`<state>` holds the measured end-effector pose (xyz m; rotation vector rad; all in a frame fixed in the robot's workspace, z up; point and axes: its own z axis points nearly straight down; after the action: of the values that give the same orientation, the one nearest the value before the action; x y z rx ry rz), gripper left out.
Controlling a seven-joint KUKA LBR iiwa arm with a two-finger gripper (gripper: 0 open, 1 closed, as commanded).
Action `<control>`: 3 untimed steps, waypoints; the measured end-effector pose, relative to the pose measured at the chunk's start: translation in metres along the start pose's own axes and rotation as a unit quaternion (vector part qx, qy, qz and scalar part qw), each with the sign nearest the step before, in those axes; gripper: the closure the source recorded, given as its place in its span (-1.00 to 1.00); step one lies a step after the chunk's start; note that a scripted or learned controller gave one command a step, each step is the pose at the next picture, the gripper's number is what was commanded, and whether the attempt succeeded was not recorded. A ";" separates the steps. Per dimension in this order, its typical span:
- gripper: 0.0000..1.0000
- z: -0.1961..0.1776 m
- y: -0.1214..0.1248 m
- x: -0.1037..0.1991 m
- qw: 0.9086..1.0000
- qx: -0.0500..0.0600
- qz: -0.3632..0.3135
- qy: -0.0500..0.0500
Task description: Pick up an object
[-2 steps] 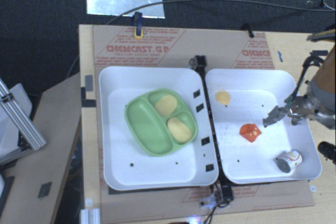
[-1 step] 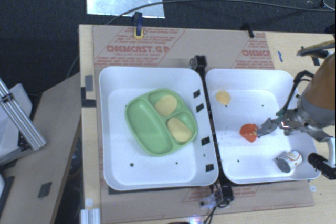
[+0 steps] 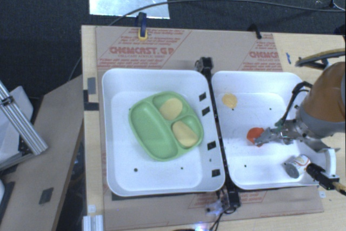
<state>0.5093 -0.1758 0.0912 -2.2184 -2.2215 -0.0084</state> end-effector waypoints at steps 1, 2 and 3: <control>1.00 -0.013 0.002 0.000 1.000 -0.003 0.000 -0.002; 1.00 -0.058 0.009 -0.004 1.000 -0.001 -0.001 -0.004; 1.00 -0.115 0.006 -0.014 1.000 -0.003 -0.001 -0.004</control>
<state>0.5153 -0.1905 0.2061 -2.2234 -2.2305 -0.0048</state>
